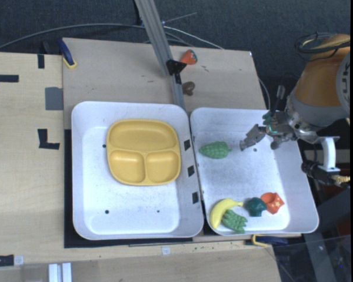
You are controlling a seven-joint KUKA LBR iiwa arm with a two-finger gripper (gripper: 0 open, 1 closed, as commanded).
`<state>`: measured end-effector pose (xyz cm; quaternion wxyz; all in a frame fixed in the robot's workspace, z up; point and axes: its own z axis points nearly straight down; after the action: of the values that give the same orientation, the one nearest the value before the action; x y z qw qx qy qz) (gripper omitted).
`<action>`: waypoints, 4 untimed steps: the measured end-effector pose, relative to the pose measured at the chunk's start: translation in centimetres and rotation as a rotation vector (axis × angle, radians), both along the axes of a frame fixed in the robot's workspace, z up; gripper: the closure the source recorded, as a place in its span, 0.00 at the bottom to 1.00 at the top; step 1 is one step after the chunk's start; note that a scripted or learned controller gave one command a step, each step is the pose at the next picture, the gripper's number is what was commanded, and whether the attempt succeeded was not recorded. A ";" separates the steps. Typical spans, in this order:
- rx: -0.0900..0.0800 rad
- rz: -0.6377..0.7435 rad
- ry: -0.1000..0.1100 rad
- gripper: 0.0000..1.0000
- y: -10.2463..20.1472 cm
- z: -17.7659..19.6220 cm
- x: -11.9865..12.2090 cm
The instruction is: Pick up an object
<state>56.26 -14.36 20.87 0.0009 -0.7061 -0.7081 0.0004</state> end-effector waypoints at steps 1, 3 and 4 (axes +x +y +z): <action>0.000 0.000 -0.001 0.00 0.0 0.0 0.0; 0.000 -0.001 0.006 0.00 0.9 -11.5 0.1; 0.001 0.000 0.002 1.00 0.9 -10.2 0.3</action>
<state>56.51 -13.43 10.68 0.0018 -0.7061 -0.7081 0.0009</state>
